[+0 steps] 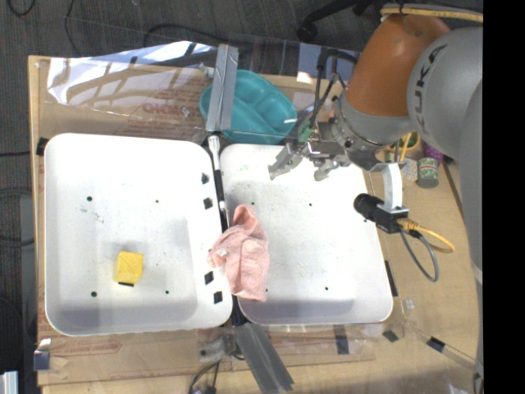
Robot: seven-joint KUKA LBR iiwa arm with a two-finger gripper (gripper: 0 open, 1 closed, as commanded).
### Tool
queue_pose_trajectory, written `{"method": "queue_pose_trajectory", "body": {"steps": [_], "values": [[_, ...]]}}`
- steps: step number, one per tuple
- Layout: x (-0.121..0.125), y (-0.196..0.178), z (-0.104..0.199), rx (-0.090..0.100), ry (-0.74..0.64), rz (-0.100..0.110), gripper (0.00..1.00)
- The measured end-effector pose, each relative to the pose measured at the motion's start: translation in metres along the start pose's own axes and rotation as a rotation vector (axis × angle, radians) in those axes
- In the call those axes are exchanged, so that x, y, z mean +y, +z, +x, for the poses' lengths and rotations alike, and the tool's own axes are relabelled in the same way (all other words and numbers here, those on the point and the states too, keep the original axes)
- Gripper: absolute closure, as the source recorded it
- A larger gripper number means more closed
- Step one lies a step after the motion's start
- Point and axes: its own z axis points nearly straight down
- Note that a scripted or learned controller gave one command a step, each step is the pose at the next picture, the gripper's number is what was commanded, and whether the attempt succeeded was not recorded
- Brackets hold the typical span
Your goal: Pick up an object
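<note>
A crumpled pink cloth (243, 254) lies at the left side of the right bin (344, 302), draped partly over the divide between the bins. A small yellow block (129, 268) sits in the front part of the left bin (74, 171). My gripper (301, 168) hangs over the back of the right bin, well behind and to the right of the cloth. Its two fingers (280, 166) are spread apart, open, with nothing between them.
A teal plastic tray (250, 109) rests behind the bins, just beyond the right bin's back rim. A metal bar (220, 89) stands at the divide between the bins. Clear film (123, 76) covers the bench behind the left bin.
</note>
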Motion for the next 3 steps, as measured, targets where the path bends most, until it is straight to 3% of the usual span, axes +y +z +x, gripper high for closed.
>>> {"method": "queue_pose_trajectory", "body": {"steps": [1,2,3], "values": [[0.013,0.169,-0.004,0.000,-0.298,-0.001,0.00],[0.013,0.158,-0.004,-0.001,-0.302,-0.001,1.00],[0.009,0.065,-0.020,-0.002,-0.212,-0.004,1.00]]}}
